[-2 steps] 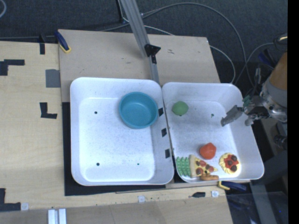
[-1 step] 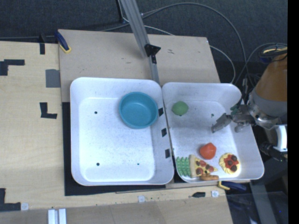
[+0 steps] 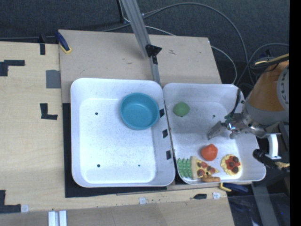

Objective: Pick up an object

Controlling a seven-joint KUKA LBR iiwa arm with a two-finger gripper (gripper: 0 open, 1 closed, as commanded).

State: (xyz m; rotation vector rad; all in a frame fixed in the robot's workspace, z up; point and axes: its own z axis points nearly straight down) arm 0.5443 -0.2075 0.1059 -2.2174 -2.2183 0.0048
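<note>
In the right bin (image 3: 197,89) lie a green ball (image 3: 181,109) near the far left, a red tomato-like ball (image 3: 209,151), a round yellow piece with red toppings (image 3: 231,164), and a pizza slice (image 3: 203,169) at the front edge. My gripper (image 3: 220,135) hangs over the right half of this bin, just above and to the right of the red ball. Its fingers stand apart with nothing between them. A blue bowl (image 3: 139,110) sits in the left bin (image 3: 94,86), near its far right corner.
The grey arm with its orange band (image 3: 268,91) comes in over the right bin's right rim. A metal pole (image 3: 140,27) slants down to the gap between the bins. Cables run across the bench behind the bins.
</note>
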